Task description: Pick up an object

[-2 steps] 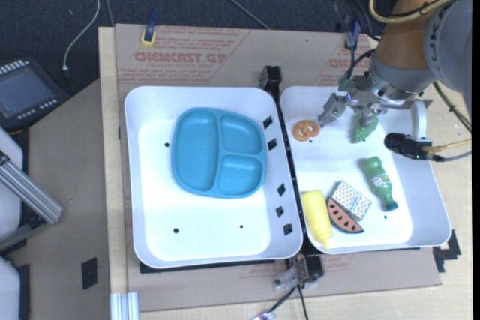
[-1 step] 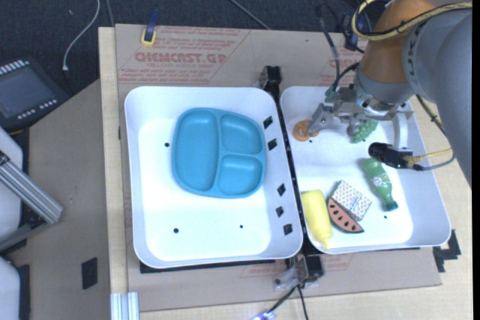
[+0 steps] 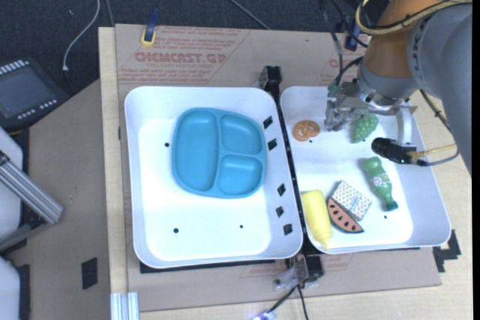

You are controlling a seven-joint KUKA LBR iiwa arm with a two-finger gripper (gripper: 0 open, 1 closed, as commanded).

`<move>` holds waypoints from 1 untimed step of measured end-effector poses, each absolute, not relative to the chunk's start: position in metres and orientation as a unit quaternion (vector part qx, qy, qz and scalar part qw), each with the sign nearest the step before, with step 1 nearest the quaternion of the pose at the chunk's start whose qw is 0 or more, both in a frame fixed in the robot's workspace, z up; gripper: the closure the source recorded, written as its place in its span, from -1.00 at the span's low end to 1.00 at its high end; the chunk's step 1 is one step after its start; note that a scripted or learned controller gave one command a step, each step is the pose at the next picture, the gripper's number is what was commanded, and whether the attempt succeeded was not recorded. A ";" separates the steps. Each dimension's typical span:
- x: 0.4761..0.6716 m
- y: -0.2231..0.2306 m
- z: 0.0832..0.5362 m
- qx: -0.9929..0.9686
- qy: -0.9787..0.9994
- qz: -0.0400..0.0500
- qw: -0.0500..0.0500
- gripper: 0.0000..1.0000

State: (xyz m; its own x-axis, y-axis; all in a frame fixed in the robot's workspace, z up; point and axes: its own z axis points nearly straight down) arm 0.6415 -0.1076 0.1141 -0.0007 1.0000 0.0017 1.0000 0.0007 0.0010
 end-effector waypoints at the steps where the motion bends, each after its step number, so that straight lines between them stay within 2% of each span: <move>1: 0.649 -0.116 0.172 -0.707 -0.707 -0.002 -0.003 1.00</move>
State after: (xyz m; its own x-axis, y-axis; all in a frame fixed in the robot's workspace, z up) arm 0.6485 -0.1159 0.1717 -0.0004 1.0000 -0.0010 1.0000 0.0004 0.0069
